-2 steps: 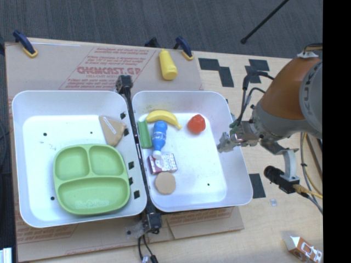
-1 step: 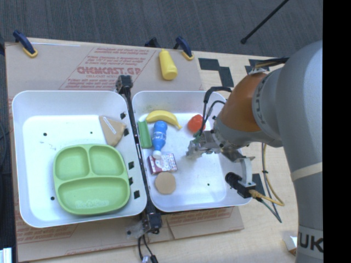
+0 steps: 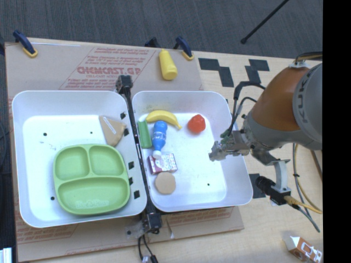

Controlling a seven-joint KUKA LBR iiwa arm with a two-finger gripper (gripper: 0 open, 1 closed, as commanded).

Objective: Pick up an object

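The right bin point(image 3: 239, 175) holds a yellow banana point(image 3: 163, 117), a red round fruit point(image 3: 196, 123), a blue bottle point(image 3: 159, 135), a green stick-shaped piece point(image 3: 144, 134), a small printed packet point(image 3: 163, 163) and a tan round disc point(image 3: 165, 183). My gripper point(image 3: 218, 150) hangs over the right side of this bin, to the right of and slightly below the red fruit. It is apart from every object, and nothing shows in its grasp. The bin floor under it is bare white.
The left bin point(image 3: 30, 141) carries a green divided plate point(image 3: 90, 178) and a tan wedge point(image 3: 112, 129). A yellow bottle point(image 3: 167, 64) lies on the cardboard behind the bins. A small carton point(image 3: 303, 247) sits on the bench at the lower right. Cables trail beside the arm.
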